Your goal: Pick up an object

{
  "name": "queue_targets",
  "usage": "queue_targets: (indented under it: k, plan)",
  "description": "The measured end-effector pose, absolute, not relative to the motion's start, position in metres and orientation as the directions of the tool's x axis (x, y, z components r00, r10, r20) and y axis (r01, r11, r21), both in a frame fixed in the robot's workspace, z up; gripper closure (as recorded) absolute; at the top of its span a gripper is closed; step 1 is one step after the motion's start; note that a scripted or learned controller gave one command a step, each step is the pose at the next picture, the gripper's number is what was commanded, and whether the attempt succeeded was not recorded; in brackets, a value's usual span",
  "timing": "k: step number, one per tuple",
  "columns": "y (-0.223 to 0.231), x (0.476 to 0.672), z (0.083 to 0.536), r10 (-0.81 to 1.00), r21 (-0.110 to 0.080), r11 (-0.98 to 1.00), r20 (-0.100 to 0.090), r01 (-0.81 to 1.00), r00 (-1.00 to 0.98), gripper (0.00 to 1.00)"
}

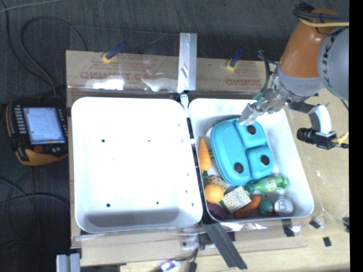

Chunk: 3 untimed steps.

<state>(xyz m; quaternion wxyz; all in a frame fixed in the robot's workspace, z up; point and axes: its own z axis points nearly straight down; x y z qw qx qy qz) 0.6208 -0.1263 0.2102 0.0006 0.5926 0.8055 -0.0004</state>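
A big light-blue plastic tray [243, 152] with dark holes lies tilted in the right bin [300, 177]. Around its lower edge lie an orange carrot [204, 153], an orange ball [214, 193], a pale checkered block [236, 198], a green bottle [267, 183], a red piece [249, 207], a purple piece [218, 211] and a silver can end [283, 207]. My gripper [250, 111] hangs over the bin's back, right at the blue tray's upper edge. Nothing shows between its fingers.
The left bin [133, 163] stands beside the right one, split by a dark divider [191, 152]. Behind the bins lies a cardboard sheet [142, 72] with blue clips. A teach pendant [37, 130] rests far left of the bench.
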Motion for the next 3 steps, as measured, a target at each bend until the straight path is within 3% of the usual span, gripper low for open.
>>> queue_targets:
  k: [1,2,3]
  plan:
    - [-0.149,0.669,0.217,0.879,-0.001,0.477,-0.005,0.879,-0.477,1.0]
    - [-0.174,0.669,0.269,0.764,-0.001,0.645,-0.005,0.764,-0.645,1.0]
    - [-0.135,0.652,0.257,0.574,0.0,0.819,-0.003,0.574,-0.819,1.0]
